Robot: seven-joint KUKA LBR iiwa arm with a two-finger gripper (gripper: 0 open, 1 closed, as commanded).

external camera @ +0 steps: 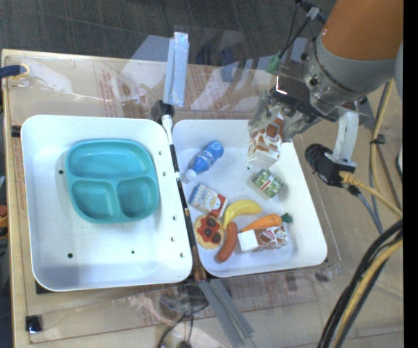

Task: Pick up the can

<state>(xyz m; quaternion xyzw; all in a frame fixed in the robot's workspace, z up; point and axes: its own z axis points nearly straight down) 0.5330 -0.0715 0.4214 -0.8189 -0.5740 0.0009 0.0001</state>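
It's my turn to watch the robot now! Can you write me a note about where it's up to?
Gripper: low over the far side of the right bin, right at the top of a brown carton; whether it grips the carton is unclear.
Can: green, lying in the right bin, just nearer than the carton and apart from the gripper.
Done: nothing yet; the can is not picked up.
Left: move to the can, grasp it, lift it.

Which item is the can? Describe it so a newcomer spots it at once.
Go to the right bin and look toward its far right part. Just below the tall brown-and-white carton sits the can. It is small and squat, and it is the only mostly green item in that bin.
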